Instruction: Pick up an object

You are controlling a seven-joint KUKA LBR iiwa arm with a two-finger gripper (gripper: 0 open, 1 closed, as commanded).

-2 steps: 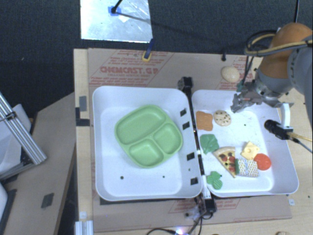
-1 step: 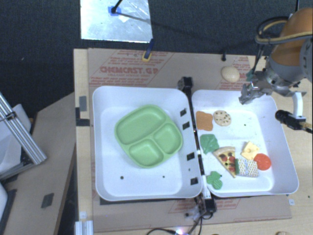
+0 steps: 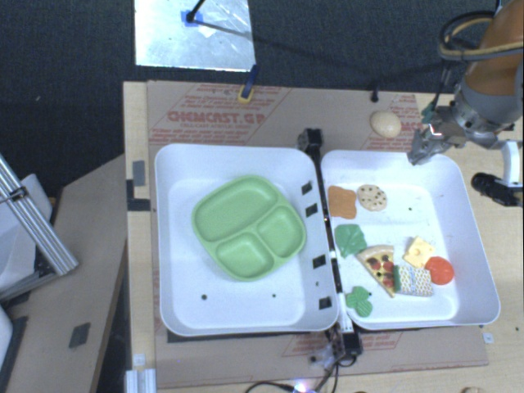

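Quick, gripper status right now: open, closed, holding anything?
Gripper: open or closed cannot be told; it hangs over the right bin's far edge, with no object seen in it.

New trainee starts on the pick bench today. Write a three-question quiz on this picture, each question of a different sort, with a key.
1. True or false: the green divided plate lies in the right bin.
2. Multiple choice: which item lies nearest the pizza slice? A. the chocolate chip cookie B. the red tomato slice C. the patterned blue and white piece
3. Fill in: the gripper hovers over the right bin's far ____ corner.

Key
1. False; it lies in the left bin.
2. C; that piece sits right beside the slice.
3. Right; the arm comes in there from the view's right.
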